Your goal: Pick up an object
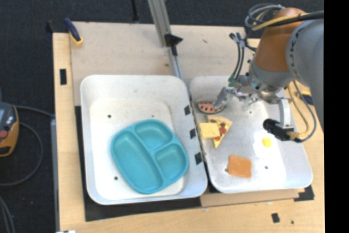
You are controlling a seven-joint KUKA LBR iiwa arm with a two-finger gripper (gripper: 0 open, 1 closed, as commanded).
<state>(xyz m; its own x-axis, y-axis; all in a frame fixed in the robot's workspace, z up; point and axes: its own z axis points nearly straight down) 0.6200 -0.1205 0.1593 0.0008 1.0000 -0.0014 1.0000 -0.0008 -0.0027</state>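
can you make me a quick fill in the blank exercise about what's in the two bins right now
1. The divided plate in the left bin is ____ in colour.
2. That plate has ____ compartments.
3. The orange piece lies in the ____ bin.
4. The gripper hangs over the ____ bin.

Missing words: blue; three; right; right

The arm's (305, 46) outer casing is smooth, rounded grey metal, and next to it sits a broad glossy orange band (275, 43) of bulging, barrel-like shape. Thin pale cables (262, 12) loop over the top of the orange band, and darker cables (238, 60) hang down on the side of the band away from the grey casing. Below the band the slim metallic tool (222, 100) narrows to a grey tip. A black fitting (275, 128) with a white bracket sits below the band.
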